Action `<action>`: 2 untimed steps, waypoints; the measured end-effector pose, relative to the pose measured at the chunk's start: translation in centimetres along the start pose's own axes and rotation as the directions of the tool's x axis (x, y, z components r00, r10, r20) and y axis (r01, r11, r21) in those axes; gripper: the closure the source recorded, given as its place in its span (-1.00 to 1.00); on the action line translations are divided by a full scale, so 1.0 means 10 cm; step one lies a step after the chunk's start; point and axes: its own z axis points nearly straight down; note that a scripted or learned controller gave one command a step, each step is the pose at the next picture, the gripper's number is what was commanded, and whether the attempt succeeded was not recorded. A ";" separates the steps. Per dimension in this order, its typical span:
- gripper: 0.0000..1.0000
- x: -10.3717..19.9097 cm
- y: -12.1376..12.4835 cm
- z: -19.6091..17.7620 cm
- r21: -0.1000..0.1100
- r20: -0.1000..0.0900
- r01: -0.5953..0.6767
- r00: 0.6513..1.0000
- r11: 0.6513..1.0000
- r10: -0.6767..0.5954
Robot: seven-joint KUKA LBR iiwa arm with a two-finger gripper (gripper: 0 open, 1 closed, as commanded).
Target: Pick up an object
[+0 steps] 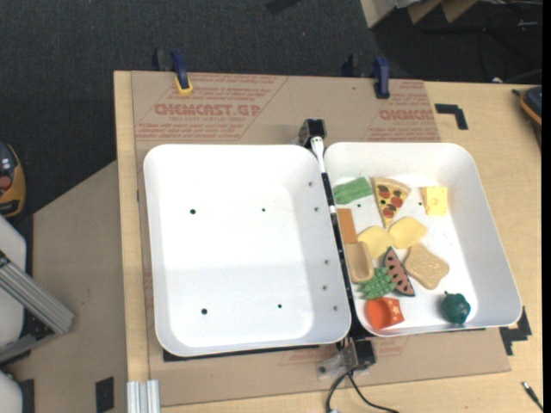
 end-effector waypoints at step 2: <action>1.00 0.01 0.01 -0.21 -0.009 0.002 0.001 1.000 1.000 -0.001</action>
